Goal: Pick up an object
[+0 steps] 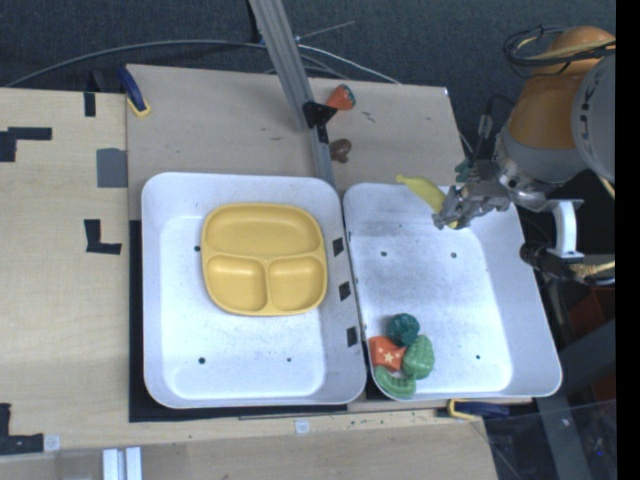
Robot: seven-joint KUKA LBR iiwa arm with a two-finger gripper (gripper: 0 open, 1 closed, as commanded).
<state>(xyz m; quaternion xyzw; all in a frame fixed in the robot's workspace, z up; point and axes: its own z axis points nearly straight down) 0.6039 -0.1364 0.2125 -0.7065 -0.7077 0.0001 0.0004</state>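
Observation:
A yellow toy banana [421, 188] lies on the far rim of the right bin [470, 298]. My gripper [450, 215] is down at the banana's right end, and a bit of yellow shows just below its tip. The grey arm with its orange band [545, 118] reaches in from the right. In the near left corner of the right bin sits a small cluster: a dark green toy [404, 327], an orange-red toy [385, 352] and a light green toy [417, 358].
The left bin [175, 298] holds a yellow divided plate [265, 258]. A grey pole [285, 48] slants down to the bins' far edge, with a small orange object [342, 96] and a brown one [341, 150] on the bench beside it.

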